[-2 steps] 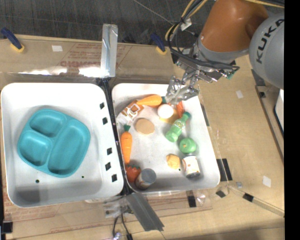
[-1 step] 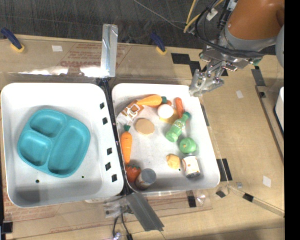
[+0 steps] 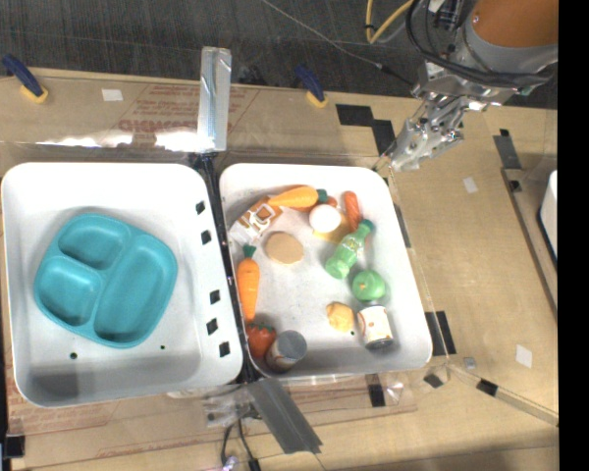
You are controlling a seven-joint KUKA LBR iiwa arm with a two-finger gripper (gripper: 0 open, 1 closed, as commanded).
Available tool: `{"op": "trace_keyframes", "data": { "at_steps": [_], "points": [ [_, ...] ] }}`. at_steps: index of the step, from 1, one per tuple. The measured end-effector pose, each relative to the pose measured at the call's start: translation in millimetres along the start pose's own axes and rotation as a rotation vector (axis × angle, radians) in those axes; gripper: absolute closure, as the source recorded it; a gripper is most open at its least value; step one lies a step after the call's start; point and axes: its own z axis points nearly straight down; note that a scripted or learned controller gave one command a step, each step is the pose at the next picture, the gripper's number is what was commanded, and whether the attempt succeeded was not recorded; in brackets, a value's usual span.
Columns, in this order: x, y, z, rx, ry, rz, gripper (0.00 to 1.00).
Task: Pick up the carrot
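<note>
On the left we see a white bin (image 3: 20, 263) holding a teal divided plate (image 3: 105, 280), lying a little tilted and well apart from everything else. Along the left wall of the right bin (image 3: 404, 263) we find the carrot (image 3: 247, 285), lying lengthwise with its green top pointing away from us. Just below its tip sit a red vegetable (image 3: 260, 340) and a grey-lidded can (image 3: 289, 347), close enough to crowd that end. Above the carrot rests a small printed packet (image 3: 254, 220), with a larger orange carrot-like piece (image 3: 294, 197) across the far side of the bin. A round tan disc (image 3: 284, 249) lies just to the carrot's right. Farther right we note a white round piece (image 3: 325, 219), a green bottle (image 3: 346, 250), a green apple-like ball (image 3: 368, 285), a yellow lump (image 3: 341, 315) and a small labelled can (image 3: 377, 328). The gripper (image 3: 408, 152) hangs beyond the bin's far right corner, over the bench, well apart from the carrot, carrying nothing; we cannot tell how wide its fingers stand.
</note>
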Motion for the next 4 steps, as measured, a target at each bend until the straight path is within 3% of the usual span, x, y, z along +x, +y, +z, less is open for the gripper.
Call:
{"op": "trace_keyframes", "data": {
  "at_steps": [1, 2, 3, 4],
  "points": [
    [0.4, 0.0, -67.7, 0.001, 0.0, -0.277, 1.0],
    [-4.3, 31.2, -61.2, -0.007, -0.003, -0.634, 1.0],
    [-24.0, 17.5, -10.5, -0.003, -0.005, -1.174, 1.0],
    [-1.2, -0.3, -41.2, 0.004, 0.0, -1.468, 1.0]
  ]
}}
